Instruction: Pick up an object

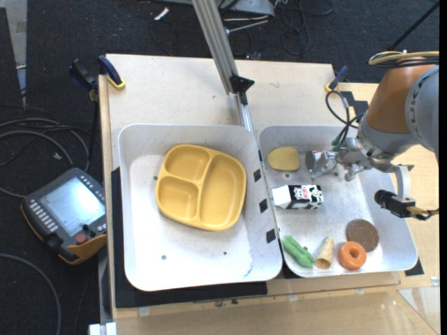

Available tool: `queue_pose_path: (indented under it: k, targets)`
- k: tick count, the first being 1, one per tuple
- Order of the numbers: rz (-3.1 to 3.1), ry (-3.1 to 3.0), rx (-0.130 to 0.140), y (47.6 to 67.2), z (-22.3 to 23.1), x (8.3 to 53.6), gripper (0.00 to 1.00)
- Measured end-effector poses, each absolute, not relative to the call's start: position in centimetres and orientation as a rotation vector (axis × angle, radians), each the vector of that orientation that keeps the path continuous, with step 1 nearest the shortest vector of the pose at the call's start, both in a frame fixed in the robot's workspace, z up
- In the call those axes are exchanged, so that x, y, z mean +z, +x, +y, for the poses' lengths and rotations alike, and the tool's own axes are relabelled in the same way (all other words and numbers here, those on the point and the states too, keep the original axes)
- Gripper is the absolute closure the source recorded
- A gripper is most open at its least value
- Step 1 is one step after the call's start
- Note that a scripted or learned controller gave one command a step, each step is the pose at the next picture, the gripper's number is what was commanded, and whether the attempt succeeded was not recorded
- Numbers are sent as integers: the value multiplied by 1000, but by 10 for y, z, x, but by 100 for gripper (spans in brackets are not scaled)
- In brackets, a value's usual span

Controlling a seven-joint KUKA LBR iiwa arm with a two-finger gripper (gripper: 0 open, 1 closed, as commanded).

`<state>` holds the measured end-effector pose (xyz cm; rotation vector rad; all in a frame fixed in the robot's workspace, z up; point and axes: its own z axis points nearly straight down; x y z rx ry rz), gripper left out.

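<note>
A pendant (66, 215) w/ a grey screen is lying on the dark floor at far left, cables curling around it. Next, the left bin (140, 208) is sitting on the bench (174, 82), holding a yellow tray (201, 187) w/ three compartments, placed toward the bin's upper middle. A metal pole (218, 37) is slanting down from the top to the gap btwn the bins. The right bin (391, 257) is lying just beside the left one. In it, a yellow disc (283, 158) is resting near the upper left corner; below it a carton (297, 196) w/ black-and-white print is lying on its side. Along the front edge, left to right: a green pod (298, 251), a cone (325, 252) just beside it, an orange ring (352, 255), and a brown disc (362, 234) just above the ring. The gripper (323, 163) is hovering btwn the yellow disc and the arm's (401, 114) wrist, right of the disc, above the carton, w/ nothing visibly held; can't tell if fingers are wide or narrow.
</note>
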<state>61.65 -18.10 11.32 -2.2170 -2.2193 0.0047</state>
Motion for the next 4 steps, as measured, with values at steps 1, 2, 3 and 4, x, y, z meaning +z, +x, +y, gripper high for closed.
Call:
queue_pose_path:
  k: [1, 2, 3, 4]
  targets:
    - [-2223, -2223, -1, 618, -182, 128, 100]
    - [-2226, -2224, -5, 618, -182, 171, 100]
    - [-2229, -2224, -6, 617, -180, 235, 100]
    - [-2231, -2221, -6, 618, -171, 294, 100]
